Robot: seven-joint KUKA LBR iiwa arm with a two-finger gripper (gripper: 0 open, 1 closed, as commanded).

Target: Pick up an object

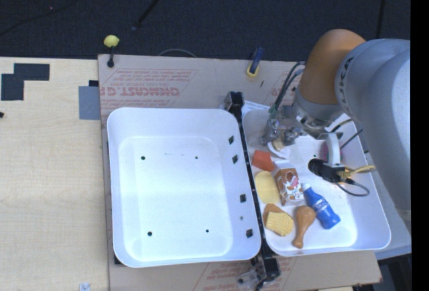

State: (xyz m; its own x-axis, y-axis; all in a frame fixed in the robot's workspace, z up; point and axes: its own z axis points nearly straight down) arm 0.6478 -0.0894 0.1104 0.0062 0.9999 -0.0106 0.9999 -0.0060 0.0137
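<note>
My gripper reaches down into the far part of the right bin, just above and to the right of a small orange-red piece. Closer to the front lie a pale yellow block, a brown and white carton, a blue bottle, a tan drumstick and a yellow waffle-like piece. A small white thing sits right under the gripper; whether it is held is unclear.
The left bin stands beside the right one, with a black divider clip strip between them. Both rest on a cardboard sheet. A yellow ball on a post and a blue-yellow clamp sit at its far edge.
</note>
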